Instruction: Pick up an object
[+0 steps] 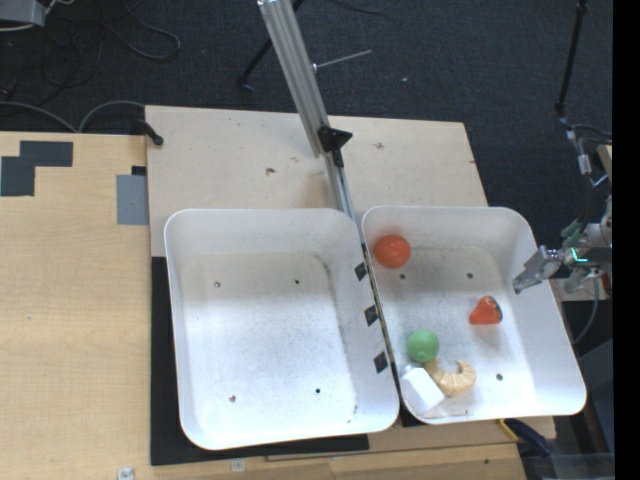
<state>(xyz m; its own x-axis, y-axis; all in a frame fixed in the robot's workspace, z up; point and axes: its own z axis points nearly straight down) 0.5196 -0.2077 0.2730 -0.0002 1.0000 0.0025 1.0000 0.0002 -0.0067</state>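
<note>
Gripper (545,268) at the right bin's (520,223) outer rim, touching no object; whether its fingers are spread or pressed together cannot be told. Right bin contents: orange ball (391,251) near the divider, red piece (486,312) toward the right, green ball (423,345), tan curled piece (456,376), white block (421,387) lying diagonally. Left bin (200,238) alongside.
</note>
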